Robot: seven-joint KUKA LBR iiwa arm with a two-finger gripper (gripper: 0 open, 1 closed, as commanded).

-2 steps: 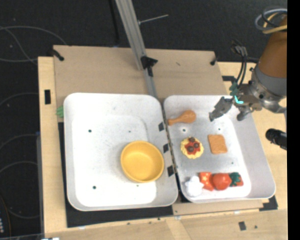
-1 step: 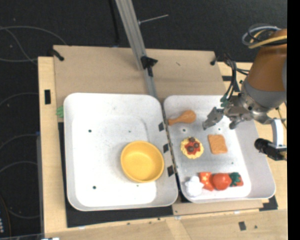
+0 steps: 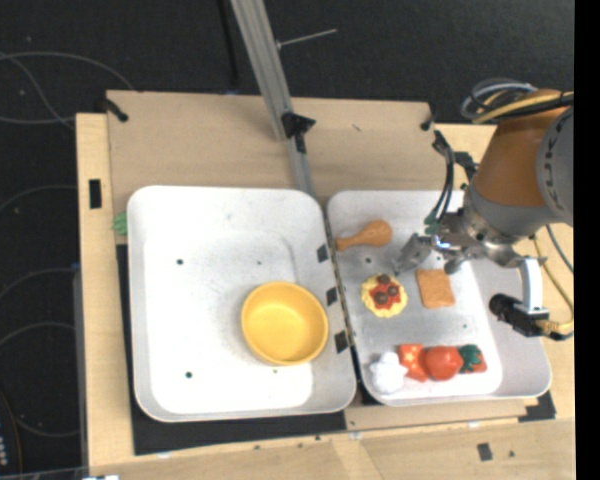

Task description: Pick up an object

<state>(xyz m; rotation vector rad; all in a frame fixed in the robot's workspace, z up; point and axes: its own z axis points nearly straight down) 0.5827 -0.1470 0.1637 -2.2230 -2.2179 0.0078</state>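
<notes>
- Gripper [image 3: 427, 251]: over the right bin [image 3: 520, 373]; open or closed, cannot tell.
- Orange cracker [image 3: 436, 289]: just below gripper, apart.
- Drumstick [image 3: 365, 235]: left of gripper.
- Yellow bowl [image 3: 284, 322]: left bin [image 3: 180, 218], well away.

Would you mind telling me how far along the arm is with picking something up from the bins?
Nothing looks picked up yet. The pincer hangs low over the right white bin, beside the tan square cracker and near the brown drumstick-shaped toy; I see nothing between its fingers. Left to do: close on an item and lift it. The yellow bowl sits in the left white bin.
</notes>
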